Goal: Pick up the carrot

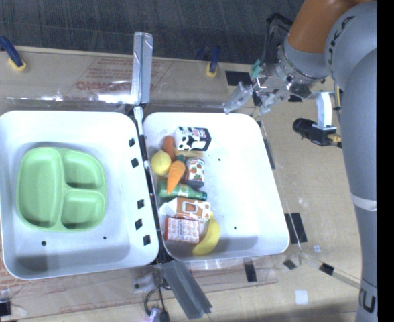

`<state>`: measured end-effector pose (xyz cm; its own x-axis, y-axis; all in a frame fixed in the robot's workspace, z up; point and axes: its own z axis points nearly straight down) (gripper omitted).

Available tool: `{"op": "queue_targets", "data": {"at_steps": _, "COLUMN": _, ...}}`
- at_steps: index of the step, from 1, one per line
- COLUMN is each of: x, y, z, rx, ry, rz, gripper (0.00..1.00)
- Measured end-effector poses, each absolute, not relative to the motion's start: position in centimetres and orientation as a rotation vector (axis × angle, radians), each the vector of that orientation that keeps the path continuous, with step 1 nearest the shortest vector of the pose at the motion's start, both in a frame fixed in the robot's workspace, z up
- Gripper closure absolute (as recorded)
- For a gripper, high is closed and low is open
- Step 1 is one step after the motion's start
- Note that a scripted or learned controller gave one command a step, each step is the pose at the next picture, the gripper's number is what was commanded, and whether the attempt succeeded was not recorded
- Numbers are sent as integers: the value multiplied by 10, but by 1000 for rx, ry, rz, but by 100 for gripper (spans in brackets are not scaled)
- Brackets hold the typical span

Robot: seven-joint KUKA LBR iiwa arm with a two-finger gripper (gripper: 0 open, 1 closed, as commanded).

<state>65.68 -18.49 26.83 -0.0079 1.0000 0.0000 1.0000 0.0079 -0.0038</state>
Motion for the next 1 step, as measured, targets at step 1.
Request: {"op": "queue_targets", "data": {"at_steps": 1, "x": 657, "y": -97, "z": 147, "rx": -1743, "ry": -2610, "rz": 3, "gripper": 0}}
